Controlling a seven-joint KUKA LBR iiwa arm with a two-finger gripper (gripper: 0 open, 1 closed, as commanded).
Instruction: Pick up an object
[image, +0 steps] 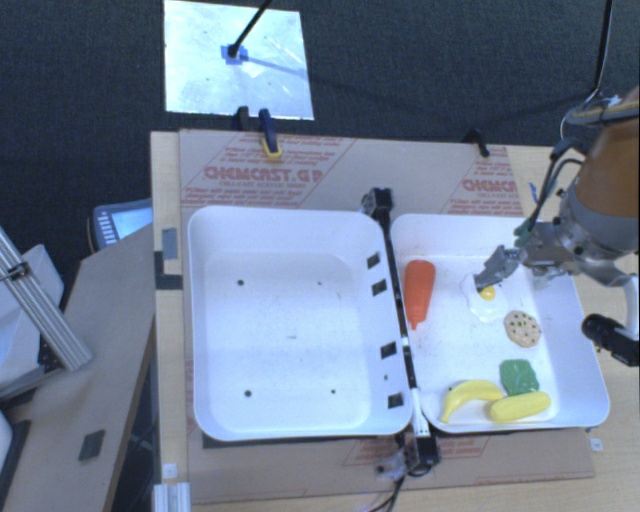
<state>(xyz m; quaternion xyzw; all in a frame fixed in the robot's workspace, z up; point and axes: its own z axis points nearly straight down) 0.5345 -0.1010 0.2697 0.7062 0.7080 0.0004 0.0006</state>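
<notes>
Hovering over the right bin (590, 385): gripper (492, 272), directly above the fried egg (483, 298); grip state impossible to tell. Elsewhere in that bin: carrot (418, 291), cookie (521, 328), green piece (519, 375), 2 yellow items near the front wall. Alongside: left bin (290, 330).

Two bins sit side by side on the bench; the left bin (215, 240) lies on my far side, the right bin (590, 385) nearer my arm. My pincer (497, 268) hangs over the right bin's rear half, just above the fried egg (484, 298). Left of the egg, close to the divide between the bins, lies the carrot (418, 290). Toward the front from the egg comes the cookie (521, 327), then the leafy piece (518, 374). At the front wall lie two more — the banana (468, 396) and, right of it, the corn cob (519, 405).
</notes>
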